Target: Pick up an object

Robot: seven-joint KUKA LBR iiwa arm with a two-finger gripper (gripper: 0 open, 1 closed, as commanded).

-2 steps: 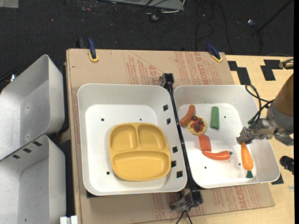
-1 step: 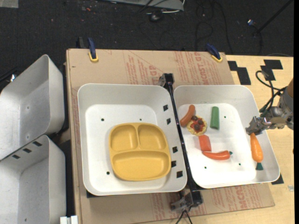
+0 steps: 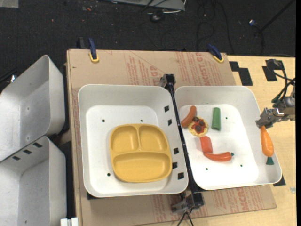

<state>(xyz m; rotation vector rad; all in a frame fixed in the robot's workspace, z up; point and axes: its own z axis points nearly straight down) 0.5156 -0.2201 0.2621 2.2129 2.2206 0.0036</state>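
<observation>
A single fixed camera looks down at a slant from above the brown cardboard-topped table point(image 3: 127, 65), set far enough back to take in both shallow white plastic bins. The left white bin point(image 3: 89, 140) sits just below the middle of the frame, and the right white bin point(image 3: 249, 102) lies beside it, touching along a shared edge. Beyond the left bin's far side the view reaches dark floor point(image 3: 42, 13); nearer, it reaches the table's front edge.
</observation>
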